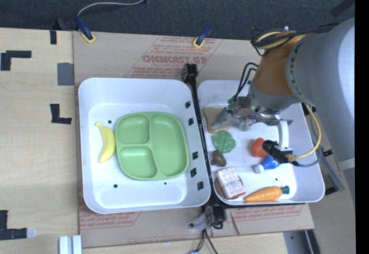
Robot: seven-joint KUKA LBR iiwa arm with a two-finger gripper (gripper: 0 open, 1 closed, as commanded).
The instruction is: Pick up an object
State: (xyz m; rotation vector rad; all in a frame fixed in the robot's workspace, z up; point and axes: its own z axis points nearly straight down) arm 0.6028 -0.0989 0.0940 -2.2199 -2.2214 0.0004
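My gripper (232, 121) is low in the right bin (308, 186), near its upper left part. A tan flat piece (211, 115) lies just to its left, and a green leafy toy (223, 142) sits directly below it. Nearby lie a small brown item (218, 158), a red-orange toy (258, 146) and a blue and white bottle (267, 164). Near the front edge are a pink and white box (229, 182) and a carrot (265, 193). Nothing can be seen held in the gripper.
The left bin (92, 189) holds a green divided plate (153, 145) and a yellow banana (105, 142) at its left. A black divider (196, 126) runs between the bins. The grey arm with its orange band (277, 71) covers the right bin's upper right corner.
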